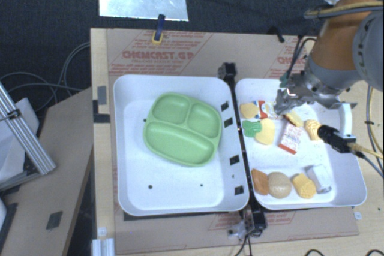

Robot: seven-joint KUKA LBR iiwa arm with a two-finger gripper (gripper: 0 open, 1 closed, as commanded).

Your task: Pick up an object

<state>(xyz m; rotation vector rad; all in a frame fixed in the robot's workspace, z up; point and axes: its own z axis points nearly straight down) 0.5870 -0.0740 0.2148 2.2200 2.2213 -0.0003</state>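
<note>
Overhead, brown board (pixel 174 54) under two white bins (pixel 129 147); dark carpet (pixel 48 3) beyond.

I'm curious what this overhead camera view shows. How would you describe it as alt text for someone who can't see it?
A grey and orange robot arm reaches from the right, its tool low over the right white bin, which holds small toy foods. The left white bin holds a green divided plate.

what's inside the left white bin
A green divided plate lies inside the left bin, tilted at an angle, with nothing in its three compartments. Whatever is beneath the plate is covered.
</note>
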